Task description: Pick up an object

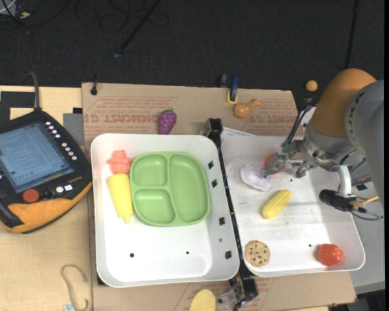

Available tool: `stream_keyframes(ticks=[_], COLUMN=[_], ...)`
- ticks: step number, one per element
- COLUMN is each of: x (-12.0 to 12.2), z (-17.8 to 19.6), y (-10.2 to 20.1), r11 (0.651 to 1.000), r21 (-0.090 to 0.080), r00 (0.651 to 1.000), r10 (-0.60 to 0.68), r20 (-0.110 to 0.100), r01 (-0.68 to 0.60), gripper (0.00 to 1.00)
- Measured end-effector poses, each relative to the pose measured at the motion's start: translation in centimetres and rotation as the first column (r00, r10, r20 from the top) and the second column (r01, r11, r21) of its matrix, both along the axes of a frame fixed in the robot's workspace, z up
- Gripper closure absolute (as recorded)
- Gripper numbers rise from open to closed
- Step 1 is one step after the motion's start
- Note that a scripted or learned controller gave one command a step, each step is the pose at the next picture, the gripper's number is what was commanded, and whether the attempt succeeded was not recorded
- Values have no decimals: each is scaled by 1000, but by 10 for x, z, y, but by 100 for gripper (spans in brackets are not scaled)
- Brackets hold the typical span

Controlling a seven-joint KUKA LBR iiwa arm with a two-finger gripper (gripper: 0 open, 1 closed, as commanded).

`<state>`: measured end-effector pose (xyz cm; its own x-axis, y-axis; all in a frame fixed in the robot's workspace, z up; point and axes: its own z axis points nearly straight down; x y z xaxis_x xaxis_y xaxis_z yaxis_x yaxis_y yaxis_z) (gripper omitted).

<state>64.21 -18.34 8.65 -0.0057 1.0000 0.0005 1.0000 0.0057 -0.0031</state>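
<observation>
The right bin holds a crumpled white object, a yellow corn cob, a round cookie and a red pepper. My gripper hangs low over the upper middle of this bin, just right of the white object and above the corn. A small orange-red piece shows at the gripper's tip; it is too small to tell whether it is gripped. The left bin holds a green divided plate, a yellow toy and a pink-red toy.
A teach pendant lies left of the bins. On the cardboard behind them sit purple grapes and an orange toy. A yellow object lies at the front edge. The arm's cable and black fitting overhang the right bin.
</observation>
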Motion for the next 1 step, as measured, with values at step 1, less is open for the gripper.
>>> stream_keyframes(ticks=[1], x=[0], z=[11], y=[0], r11=[1000], r21=[0], r00=[1000], r10=[0], r20=[2], r01=[0], gripper=[100])
